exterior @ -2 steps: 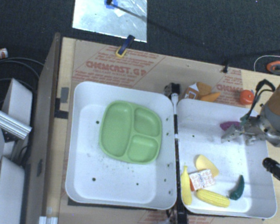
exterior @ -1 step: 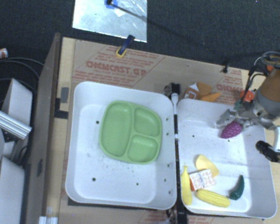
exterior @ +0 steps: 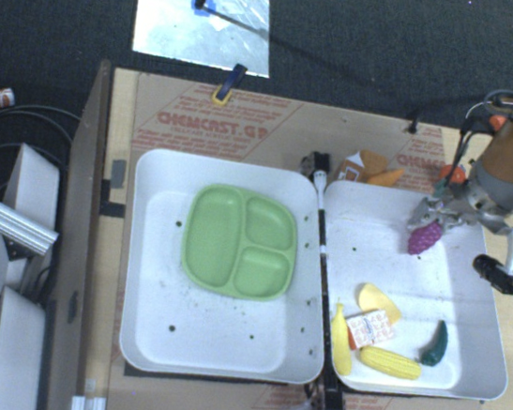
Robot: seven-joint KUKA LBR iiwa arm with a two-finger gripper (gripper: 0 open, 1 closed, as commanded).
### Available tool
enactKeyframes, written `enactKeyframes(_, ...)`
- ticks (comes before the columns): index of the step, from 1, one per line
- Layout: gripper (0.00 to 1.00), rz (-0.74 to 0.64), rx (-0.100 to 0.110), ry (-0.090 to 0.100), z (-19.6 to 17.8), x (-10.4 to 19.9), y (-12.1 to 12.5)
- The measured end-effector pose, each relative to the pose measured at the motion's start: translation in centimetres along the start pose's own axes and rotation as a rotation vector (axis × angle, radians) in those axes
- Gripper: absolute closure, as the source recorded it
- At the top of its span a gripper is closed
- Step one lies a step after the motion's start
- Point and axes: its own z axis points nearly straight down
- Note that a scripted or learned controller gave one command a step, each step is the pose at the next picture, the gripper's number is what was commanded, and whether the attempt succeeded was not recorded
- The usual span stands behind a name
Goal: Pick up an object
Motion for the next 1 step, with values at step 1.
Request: enactKeyframes(1, 1.0, 0.0, 0.004, 0.003, -6.42, 5.42, -2.7)
